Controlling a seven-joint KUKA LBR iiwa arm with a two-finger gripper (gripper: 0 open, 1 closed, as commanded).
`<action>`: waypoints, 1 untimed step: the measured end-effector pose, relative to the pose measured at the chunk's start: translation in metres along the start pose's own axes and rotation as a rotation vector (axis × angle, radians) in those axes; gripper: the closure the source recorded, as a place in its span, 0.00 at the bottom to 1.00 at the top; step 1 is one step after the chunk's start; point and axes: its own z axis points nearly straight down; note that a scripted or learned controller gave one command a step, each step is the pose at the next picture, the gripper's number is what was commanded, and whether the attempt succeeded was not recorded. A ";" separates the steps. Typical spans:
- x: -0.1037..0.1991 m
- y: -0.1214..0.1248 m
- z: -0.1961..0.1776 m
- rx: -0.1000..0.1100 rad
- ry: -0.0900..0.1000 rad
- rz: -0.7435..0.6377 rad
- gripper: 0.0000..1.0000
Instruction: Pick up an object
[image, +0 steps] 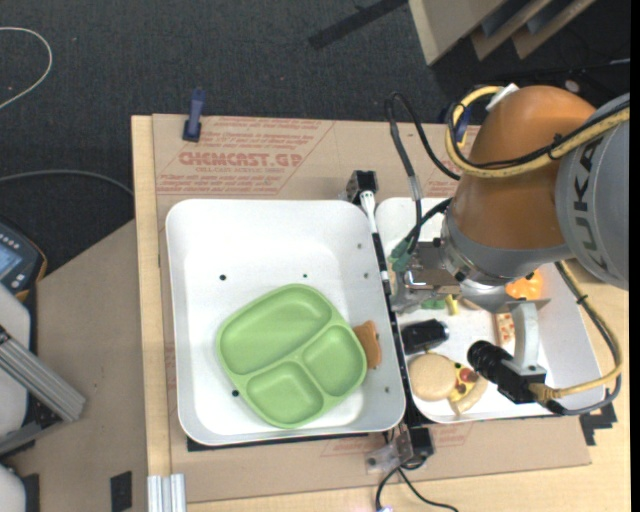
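As the arm (520, 190) hangs over the right bin (580, 320), we log: pick pending; claw state hidden, can't tell. Candidates: green plate (290, 352) lower-centre left bin (200, 240); round biscuit (433, 378) bottom right.

— What lies in the left bin (200, 240)?
— A divided plate (290, 353) near its front edge, a small brown piece (369, 344) touching its right side.
— And the right bin (575, 330)?
— A round cookie (435, 377) at its front-left corner.
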 end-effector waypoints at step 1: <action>0.137 0.000 0.000 0.000 0.003 -0.009 1.00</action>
